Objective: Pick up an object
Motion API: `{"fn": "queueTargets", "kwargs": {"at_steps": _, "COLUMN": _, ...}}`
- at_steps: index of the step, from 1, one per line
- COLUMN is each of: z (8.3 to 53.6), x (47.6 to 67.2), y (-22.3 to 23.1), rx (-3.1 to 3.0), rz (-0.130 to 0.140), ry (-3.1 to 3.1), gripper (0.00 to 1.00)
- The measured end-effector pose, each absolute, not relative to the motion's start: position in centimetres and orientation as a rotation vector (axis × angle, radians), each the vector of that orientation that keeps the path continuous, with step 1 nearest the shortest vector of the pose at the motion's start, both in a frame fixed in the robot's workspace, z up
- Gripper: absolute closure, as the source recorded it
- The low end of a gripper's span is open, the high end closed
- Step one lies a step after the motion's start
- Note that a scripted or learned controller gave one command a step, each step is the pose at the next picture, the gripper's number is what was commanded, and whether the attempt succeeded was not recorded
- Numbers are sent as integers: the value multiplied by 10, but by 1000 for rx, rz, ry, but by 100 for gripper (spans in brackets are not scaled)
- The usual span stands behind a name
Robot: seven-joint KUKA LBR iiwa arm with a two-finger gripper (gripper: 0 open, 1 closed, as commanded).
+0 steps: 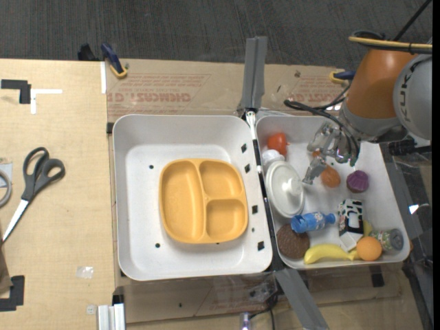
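- A pair of scissors (34, 174) lay on the wooden table (62, 239), well left of both bins.
- The left bin (134, 253) held a yellow divided plate (204, 201) lying flat near its middle.
- The right bin (392, 184) sat just beside it and carried the clutter: a red ball (277, 142) near the far left corner, a white lid-like dish (284, 188) tilted against the left wall, a blue bottle (311, 221) on its side, a brown disc (292, 241), a banana (328, 254) along the near wall, an orange (369, 248), a black-and-white carton (352, 216) and a purple cup (357, 181).
- The hand (320, 167) hung over the right bin's far half, just beside a small orange object (331, 178); whether it was released or clenched I cannot tell, and nothing showed between its tips.
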State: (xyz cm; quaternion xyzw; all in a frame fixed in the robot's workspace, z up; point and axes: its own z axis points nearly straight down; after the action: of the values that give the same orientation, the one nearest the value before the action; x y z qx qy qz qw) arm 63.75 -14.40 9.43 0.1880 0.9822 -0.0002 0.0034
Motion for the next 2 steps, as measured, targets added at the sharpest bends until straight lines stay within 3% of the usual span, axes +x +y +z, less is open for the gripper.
{"fn": "queueTargets", "kwargs": {"at_steps": 1, "z": 106, "x": 639, "y": -144, "rx": 584, "rz": -2, "ry": 3074, "gripper": 100}}
{"fn": "queueTargets", "kwargs": {"at_steps": 2, "z": 263, "x": 603, "y": -120, "rx": 636, "rz": -1, "ry": 3072, "gripper": 100}}
